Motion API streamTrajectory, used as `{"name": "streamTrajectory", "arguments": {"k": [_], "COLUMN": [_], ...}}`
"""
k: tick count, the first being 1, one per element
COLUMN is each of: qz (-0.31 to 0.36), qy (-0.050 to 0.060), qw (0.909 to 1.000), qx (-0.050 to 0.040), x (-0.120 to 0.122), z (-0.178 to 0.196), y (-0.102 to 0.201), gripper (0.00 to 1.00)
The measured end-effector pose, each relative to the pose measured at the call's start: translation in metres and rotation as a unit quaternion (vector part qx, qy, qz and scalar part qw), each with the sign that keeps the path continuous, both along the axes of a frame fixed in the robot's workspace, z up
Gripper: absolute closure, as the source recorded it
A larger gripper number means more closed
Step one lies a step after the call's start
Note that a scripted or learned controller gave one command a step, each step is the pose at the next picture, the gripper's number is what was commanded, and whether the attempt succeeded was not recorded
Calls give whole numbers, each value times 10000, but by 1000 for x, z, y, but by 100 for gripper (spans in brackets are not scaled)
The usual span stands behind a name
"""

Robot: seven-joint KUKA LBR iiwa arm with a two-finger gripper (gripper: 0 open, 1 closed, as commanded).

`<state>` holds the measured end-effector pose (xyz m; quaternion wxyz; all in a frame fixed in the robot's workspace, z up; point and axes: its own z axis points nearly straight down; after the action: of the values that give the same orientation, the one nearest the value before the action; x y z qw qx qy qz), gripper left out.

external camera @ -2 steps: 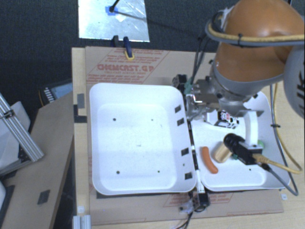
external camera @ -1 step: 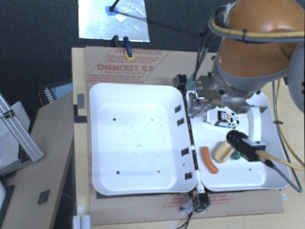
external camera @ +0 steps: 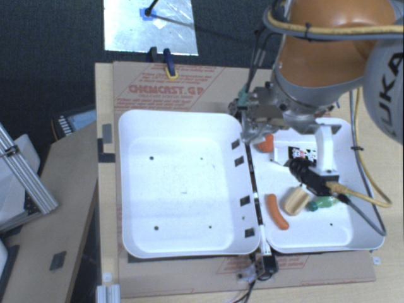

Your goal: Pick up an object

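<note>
My gripper hangs low over the far left corner of the right bin, beside the divider between the two bins. A small orange-red object lies just right of it, touching or nearly touching the gripper's tip. Nearer the front of this bin lie an orange sausage-shaped piece, a tan cylinder and a small green object, all close together. The arm's orange band and grey wrist cover the far part of the bin.
The left bin stands beside the right one, both on a cardboard sheet. A shiny metal plate and a blue and yellow clamp lie beyond it. An aluminium rail is at far left.
</note>
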<state>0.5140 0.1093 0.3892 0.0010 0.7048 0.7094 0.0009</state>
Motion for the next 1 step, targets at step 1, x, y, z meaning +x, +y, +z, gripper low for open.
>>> {"name": "streamTrajectory", "arguments": {"k": [1], "qz": [1], "qy": [-6], "qw": [10000], "qx": [12], "x": [-28], "z": [21], "y": [16], "gripper": [100]}}
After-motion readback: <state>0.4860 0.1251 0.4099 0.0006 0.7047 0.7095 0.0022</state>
